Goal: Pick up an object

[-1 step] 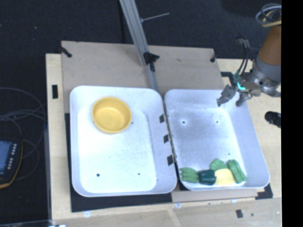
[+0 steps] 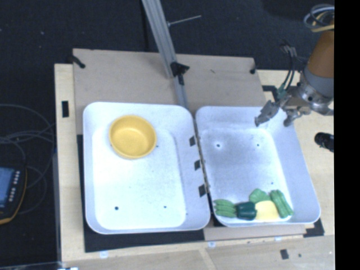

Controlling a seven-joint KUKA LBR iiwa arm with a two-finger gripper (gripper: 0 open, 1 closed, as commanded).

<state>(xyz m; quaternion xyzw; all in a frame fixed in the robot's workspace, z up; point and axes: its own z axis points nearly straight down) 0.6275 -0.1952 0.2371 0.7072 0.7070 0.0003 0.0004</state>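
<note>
1. Step in hand: the approach. The pincer point(image 2: 277, 113) hangs over the 1 o'clock corner of the right bin point(image 2: 247, 151), at the bin's far rim, with nothing between its fingers.
2. Pincer state: the two fingers stand spread wide, one toward 9 o'clock and one toward 3 o'clock, with a clear gap between them.
3. Task's things, right bin: a small cluster lies along the 6 o'clock wall. It comprises a green piece point(image 2: 224, 207), a dark teal block point(image 2: 246, 210), a yellow piece point(image 2: 267, 210), a green ridged piece point(image 2: 281, 203) and a small green lump point(image 2: 258, 195). All touch or nearly touch one another.
4. Left bin point(image 2: 140, 207): a yellow bowl point(image 2: 133, 136) sits alone near the 11 o'clock corner, well apart from anything else.
5. Relation: the pincer is well apart from the cluster; most of the bin's length lies between them.
6. Judgement, next move: travel toward 6 o'clock across the right bin, then descend on one item.
7. Judgement, what it calls for: the cluster is tight and pressed to the wall, so the fingers need a target with free flanks. The green piece at the 9 o'clock end looks the most open.
8. Both bins rest on the counter point(image 2: 225, 83).
</note>
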